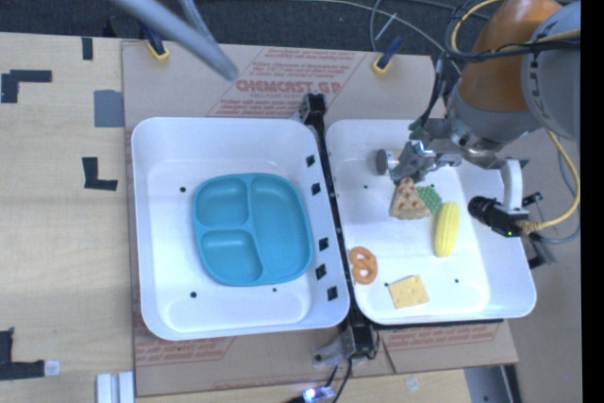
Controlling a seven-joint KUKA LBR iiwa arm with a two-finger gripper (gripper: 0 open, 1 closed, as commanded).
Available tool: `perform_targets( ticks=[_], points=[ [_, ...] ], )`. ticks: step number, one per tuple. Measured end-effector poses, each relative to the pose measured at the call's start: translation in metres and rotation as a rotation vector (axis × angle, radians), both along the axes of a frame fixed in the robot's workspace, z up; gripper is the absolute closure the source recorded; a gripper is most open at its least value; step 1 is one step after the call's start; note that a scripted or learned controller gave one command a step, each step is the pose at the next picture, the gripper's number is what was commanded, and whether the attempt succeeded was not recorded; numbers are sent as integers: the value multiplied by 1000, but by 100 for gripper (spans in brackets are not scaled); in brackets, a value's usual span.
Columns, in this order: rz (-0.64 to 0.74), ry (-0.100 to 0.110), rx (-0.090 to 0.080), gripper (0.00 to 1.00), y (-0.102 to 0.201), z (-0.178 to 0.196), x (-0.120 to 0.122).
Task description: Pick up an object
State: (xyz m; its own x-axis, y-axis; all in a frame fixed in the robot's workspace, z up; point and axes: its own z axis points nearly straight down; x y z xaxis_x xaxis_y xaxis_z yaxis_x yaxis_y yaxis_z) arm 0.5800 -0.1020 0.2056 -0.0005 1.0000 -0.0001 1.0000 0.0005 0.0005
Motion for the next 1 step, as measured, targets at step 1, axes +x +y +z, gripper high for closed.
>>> perform_targets(
  ticks=[1],
  points=[
    [4, 2, 0, 100, 46, -5, 0]
  ],
)
